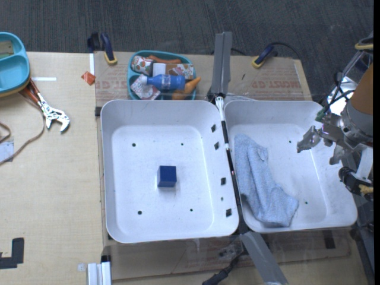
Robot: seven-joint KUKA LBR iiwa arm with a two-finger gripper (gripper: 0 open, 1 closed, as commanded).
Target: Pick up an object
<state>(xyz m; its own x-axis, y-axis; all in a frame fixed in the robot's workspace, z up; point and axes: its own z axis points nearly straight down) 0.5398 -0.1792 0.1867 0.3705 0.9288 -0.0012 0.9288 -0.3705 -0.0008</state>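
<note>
A small blue cube point(167, 176) sits on the floor of the left white bin point(119, 218), a little below its middle. A crumpled grey-blue cloth point(261, 180) lies along the left side of the right white bin point(320, 218). My gripper point(321, 146) hangs over the right part of the right bin, near its right wall, to the right of the cloth and apart from it. Its fingers point(306, 139) are spread open with nothing between them. The arm rises out of the view's right edge.
A blue tub point(161, 76) of small items stands behind the left bin. A wrench point(53, 116) and a teal tray point(12, 61) lie on the wooden bench at left. Clamps hold the back edge; a metal post point(221, 58) rises between the bins.
</note>
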